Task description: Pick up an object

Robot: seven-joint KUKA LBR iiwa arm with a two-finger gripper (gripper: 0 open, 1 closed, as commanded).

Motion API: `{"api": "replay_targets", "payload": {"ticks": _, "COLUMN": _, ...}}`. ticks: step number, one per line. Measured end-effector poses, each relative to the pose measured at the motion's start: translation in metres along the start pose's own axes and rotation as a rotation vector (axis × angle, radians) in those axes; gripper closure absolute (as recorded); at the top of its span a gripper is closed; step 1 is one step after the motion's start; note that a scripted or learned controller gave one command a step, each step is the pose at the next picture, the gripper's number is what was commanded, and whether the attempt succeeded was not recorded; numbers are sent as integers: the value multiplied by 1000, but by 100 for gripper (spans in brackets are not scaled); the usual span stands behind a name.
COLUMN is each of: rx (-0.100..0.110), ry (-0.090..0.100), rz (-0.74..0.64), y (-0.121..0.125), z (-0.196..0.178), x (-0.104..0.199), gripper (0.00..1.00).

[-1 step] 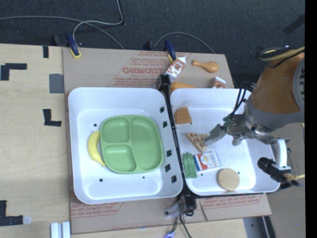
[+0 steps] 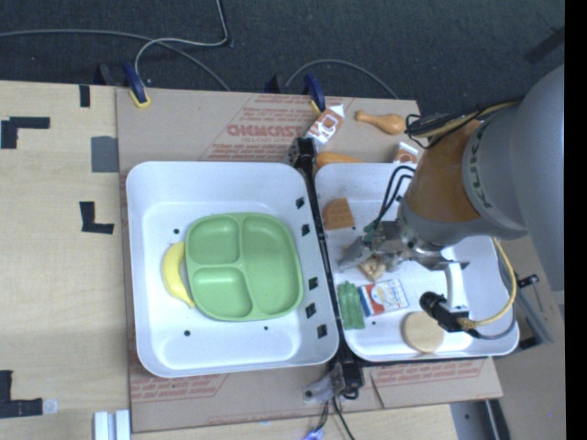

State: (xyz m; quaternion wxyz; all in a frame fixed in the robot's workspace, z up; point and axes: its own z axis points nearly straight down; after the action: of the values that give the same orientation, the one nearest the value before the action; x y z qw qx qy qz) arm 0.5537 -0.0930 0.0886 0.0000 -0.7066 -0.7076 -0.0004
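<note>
My gripper [image 2: 367,251] reaches down into the right bin [image 2: 486,255], near its left-centre. A small tan lump [image 2: 372,268] lies right under it, touching or nearly touching. A brown square slice [image 2: 337,214] lies just behind the gripper. In front of it are a green ribbed piece [image 2: 350,304] and a white card with red and blue print [image 2: 388,296]. A round tan disc [image 2: 424,335] rests at the bin's front. Nothing visibly hangs from the gripper.
The left bin [image 2: 156,200] holds a green divided plate [image 2: 244,266] with a yellow banana [image 2: 173,275] tucked against its left edge. Behind the bins on the cardboard lie a tan pear-shaped object [image 2: 380,120], a small packet [image 2: 325,125] and an orange item [image 2: 336,159].
</note>
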Motion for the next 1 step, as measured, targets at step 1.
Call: {"api": "replay_targets", "payload": {"ticks": 1, "rx": 4, "ry": 1, "rz": 0, "y": -1, "z": -8, "x": 0, "gripper": 100}}
